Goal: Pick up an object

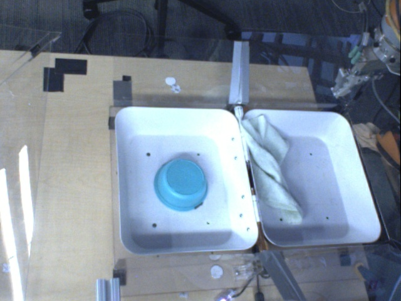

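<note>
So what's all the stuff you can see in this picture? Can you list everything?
Bins: two, white, side by side on the bench.
Bowl: one, blue, upside down, middle of the left bin.
Cloth: one, whitish, crumpled along the left edge of the right bin.
Bench: one, light wood, under both bins.
Metal bar: one, silver, behind where the bins meet.
Black tape marks: a few, on the bench's far left.
Chair base: one, black, on the floor beyond the bench.
Gripper: one, grey, at top right, above the bench's far edge, away from both bins.
</note>
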You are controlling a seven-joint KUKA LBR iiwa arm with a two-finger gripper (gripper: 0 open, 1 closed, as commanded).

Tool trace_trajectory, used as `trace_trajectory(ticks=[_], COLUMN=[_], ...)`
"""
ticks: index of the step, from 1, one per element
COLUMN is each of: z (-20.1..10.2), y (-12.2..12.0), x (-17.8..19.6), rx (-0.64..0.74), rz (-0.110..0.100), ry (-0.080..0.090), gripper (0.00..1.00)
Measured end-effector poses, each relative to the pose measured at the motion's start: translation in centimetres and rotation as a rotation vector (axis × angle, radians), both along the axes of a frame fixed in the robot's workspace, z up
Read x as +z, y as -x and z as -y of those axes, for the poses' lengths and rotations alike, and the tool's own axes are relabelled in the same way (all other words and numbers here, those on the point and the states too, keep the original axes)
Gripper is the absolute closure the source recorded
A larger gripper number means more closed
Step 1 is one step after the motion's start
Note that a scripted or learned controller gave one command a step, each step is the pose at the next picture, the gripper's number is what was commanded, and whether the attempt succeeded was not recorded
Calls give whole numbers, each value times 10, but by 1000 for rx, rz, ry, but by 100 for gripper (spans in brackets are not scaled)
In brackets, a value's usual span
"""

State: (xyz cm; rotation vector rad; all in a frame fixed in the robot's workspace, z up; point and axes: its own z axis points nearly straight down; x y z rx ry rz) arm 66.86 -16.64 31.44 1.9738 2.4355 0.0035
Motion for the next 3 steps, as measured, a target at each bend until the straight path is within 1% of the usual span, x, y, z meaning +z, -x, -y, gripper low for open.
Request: trace_trajectory(ticks=[1,2,3], z=[38,38,3], y=[-1,-2,-1], x=[-46,-4,28], rx=[19,75,-411], rz=[-3,-1,-1], ry=[0,1,-3], gripper=[100,100,100])
